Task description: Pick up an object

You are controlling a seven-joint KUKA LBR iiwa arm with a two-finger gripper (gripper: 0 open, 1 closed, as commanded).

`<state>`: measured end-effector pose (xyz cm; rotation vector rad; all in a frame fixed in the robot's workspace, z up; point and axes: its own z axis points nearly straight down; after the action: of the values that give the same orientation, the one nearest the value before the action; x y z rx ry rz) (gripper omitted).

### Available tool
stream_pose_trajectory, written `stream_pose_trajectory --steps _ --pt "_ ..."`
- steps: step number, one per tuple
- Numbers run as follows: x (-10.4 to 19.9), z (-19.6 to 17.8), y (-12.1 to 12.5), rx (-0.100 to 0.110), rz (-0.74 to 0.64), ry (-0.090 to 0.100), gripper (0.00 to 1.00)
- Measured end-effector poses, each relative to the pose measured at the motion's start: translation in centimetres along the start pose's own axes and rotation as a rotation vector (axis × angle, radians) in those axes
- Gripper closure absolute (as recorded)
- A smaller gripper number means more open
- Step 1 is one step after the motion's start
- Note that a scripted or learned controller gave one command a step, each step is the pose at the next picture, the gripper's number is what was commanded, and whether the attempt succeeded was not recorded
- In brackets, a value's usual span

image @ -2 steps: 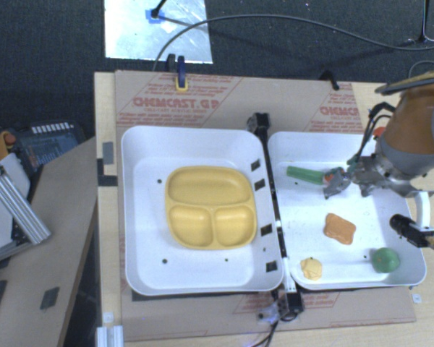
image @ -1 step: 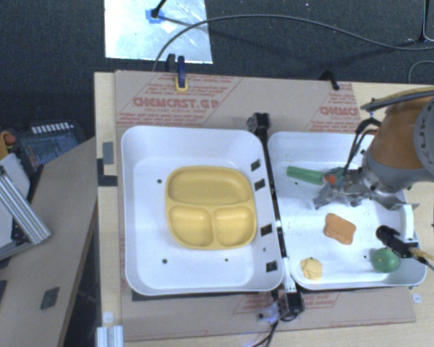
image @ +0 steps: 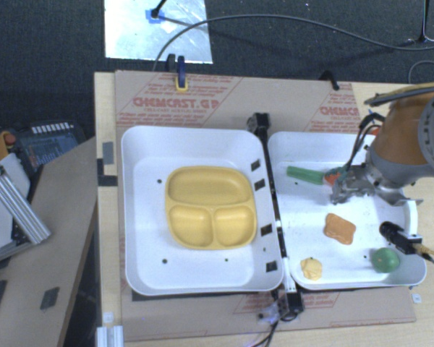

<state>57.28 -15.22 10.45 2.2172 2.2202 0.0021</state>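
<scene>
Across the surface (image: 224, 92), the left bin (image: 141, 215) holds a yellow tray (image: 210, 207); the right bin (image: 362, 280) holds an orange block (image: 340, 228), green ball (image: 384, 259), yellow piece (image: 312, 268). Whether the jaws (image: 341, 191) are open, I cannot tell.

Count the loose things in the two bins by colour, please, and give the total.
Yellow: 2, the divided tray in the left bin and a small lump in the right bin.
Green: 2, a long piece and a ball.
Orange: 1, a chunk.
Total: 5
</scene>
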Motion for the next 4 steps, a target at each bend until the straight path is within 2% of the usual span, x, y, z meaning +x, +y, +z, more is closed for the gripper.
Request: stream_pose_trajectory --steps 2,3,4 --pt "-0.4 -11.2 0.9 -0.004 -0.003 0.000 1.00" --pt "5.4 -12.3 0.5 0.000 -0.009 0.004 1.00" --pt "10.7 -11.3 -0.1 0.003 -0.008 0.004 1.00"
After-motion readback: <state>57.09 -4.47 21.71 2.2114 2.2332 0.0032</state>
